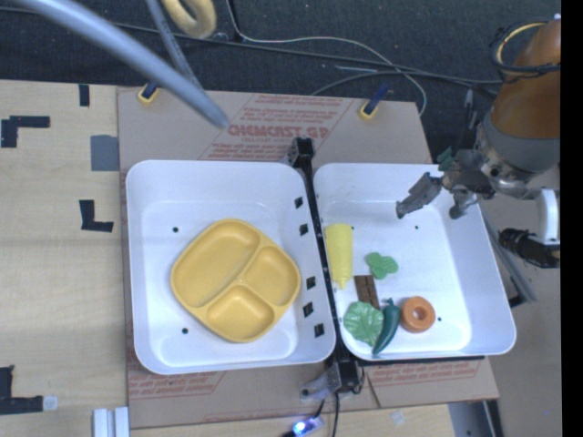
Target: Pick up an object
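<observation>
- Approach step, by my reading: the end effector hangs over the right bin, fingers spread, grasping nothing.
- Candidates lie lower down: orange ring, yellow piece (others crowd together).
- Next move calls for descending squarely over one.

Pale wooden bench, cardboard sheet, dark carpeted floor behind.

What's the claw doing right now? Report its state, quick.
Claw: open, holding nothing, poised over the upper part of the right bin, apart from the toys lying lower in it.
</observation>
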`<action>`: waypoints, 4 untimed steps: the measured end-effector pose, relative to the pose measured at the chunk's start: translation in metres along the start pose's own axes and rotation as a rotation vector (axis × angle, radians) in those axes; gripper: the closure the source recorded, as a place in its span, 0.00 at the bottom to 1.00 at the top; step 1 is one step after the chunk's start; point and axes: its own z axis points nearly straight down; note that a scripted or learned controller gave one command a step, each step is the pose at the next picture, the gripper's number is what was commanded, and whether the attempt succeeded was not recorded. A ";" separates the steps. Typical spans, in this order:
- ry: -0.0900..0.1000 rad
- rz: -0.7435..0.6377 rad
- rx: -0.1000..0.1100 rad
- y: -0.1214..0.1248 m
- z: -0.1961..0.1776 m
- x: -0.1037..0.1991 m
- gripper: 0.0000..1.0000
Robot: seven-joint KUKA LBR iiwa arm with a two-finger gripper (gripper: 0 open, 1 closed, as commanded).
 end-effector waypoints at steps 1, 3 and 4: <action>-0.002 -0.003 -0.010 0.002 -0.006 0.000 0.00; -0.002 -0.002 -0.006 -0.002 0.083 0.007 0.00; -0.001 -0.001 -0.004 -0.011 0.144 0.007 0.00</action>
